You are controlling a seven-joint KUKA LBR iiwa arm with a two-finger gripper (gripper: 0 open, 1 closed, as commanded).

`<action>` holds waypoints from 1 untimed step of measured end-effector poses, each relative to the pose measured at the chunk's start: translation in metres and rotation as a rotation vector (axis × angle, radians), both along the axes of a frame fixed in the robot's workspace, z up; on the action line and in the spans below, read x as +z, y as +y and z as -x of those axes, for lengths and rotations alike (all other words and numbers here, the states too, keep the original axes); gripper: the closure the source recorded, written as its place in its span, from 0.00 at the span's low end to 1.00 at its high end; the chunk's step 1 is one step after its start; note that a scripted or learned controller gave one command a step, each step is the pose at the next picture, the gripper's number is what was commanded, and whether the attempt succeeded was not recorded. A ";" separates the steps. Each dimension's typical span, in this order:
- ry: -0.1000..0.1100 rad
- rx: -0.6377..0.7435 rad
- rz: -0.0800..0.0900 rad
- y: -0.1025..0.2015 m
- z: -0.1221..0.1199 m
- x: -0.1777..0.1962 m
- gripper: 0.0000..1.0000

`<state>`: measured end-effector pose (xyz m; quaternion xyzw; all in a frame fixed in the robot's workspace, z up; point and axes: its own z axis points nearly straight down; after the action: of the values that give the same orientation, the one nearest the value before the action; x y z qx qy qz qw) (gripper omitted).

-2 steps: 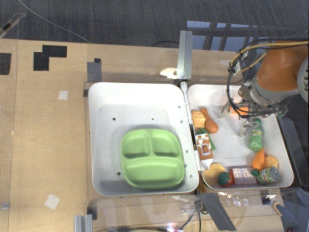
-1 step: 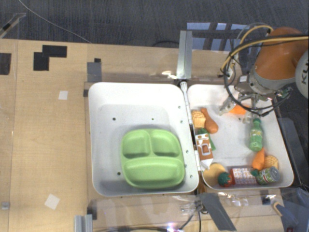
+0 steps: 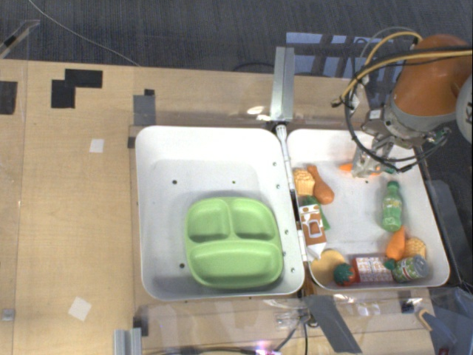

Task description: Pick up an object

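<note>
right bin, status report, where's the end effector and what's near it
End effector low over the right white bin, far end. Small orange piece beside it, nothing seen gripped. Green plastic bottle just below, apart.

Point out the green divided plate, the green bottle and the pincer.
green divided plate [image 3: 233, 241], camera view, on the ridge between its compartments.
green bottle [image 3: 391, 207], camera view, on the middle of its body.
pincer [image 3: 366, 168], camera view, at its fingertips, over the right bin.
</note>
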<state>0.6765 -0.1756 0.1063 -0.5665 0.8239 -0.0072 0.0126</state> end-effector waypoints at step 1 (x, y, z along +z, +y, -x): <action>0.003 -0.008 0.004 0.033 0.003 0.147 1.00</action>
<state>0.6736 -0.1427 0.2536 -0.5633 0.8261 -0.0081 0.0102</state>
